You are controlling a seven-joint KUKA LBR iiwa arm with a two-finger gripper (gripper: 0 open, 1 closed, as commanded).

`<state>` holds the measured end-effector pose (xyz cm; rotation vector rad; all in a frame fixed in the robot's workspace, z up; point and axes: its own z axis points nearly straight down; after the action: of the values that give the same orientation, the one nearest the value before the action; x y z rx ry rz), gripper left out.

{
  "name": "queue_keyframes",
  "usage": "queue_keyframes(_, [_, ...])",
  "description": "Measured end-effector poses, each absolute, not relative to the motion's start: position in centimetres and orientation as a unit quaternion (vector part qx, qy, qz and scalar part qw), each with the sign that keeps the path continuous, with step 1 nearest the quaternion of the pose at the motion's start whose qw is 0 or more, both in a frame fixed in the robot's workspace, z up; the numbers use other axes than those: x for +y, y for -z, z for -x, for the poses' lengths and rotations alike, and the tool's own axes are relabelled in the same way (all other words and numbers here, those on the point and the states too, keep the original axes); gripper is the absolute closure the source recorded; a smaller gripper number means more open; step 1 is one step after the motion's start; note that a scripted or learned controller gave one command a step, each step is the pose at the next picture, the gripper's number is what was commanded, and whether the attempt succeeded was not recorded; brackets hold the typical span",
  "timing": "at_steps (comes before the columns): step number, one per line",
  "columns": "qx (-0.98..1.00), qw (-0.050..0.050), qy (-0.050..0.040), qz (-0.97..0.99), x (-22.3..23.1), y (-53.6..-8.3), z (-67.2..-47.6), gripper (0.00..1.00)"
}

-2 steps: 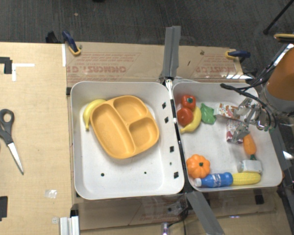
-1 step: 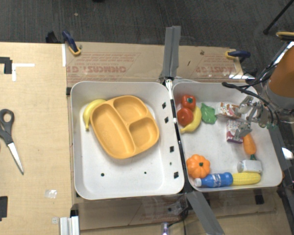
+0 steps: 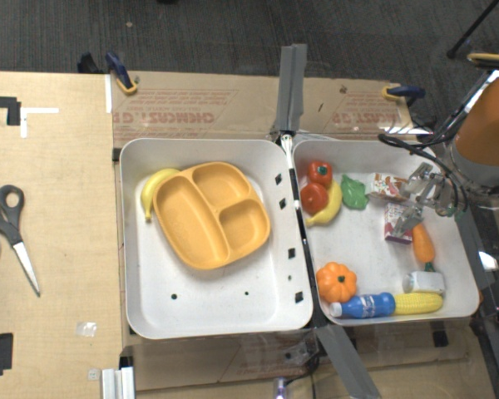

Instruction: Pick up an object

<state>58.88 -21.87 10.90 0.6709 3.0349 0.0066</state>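
The gripper (image 3: 417,191) is seen at right of centre, over the upper right of the right bin (image 3: 374,233); whether its fingers are open or closed cannot be told, and nothing is seen held. Under and beside it a small printed packet (image 3: 397,221) and a carrot (image 3: 422,244) are found, with tomatoes (image 3: 316,188), a banana (image 3: 328,208) and a green piece (image 3: 353,194) at the bin's upper left, and a pumpkin (image 3: 337,282), blue bottle (image 3: 368,306) and corn (image 3: 417,302) along its lower edge. The left bin (image 3: 150,298) is occupied by a yellow divided plate (image 3: 209,213) with a second banana (image 3: 153,188) at its upper-left edge; scissors (image 3: 15,231) are left on the bench at far left
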Motion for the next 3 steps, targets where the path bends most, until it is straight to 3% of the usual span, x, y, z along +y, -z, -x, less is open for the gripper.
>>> queue_keyframes(1, [0.967,0.013,-0.0007,-0.254,-22.1,-10.5,-57.7,0.00])
queue_keyframes(2, [0.967,0.011,-0.0001,-0.254,-22.1,-11.1,-57.6,1.00])
queue_keyframes(3, [0.937,0.002,-0.0001,-0.349,-15.6,-16.9,-58.4,1.00])
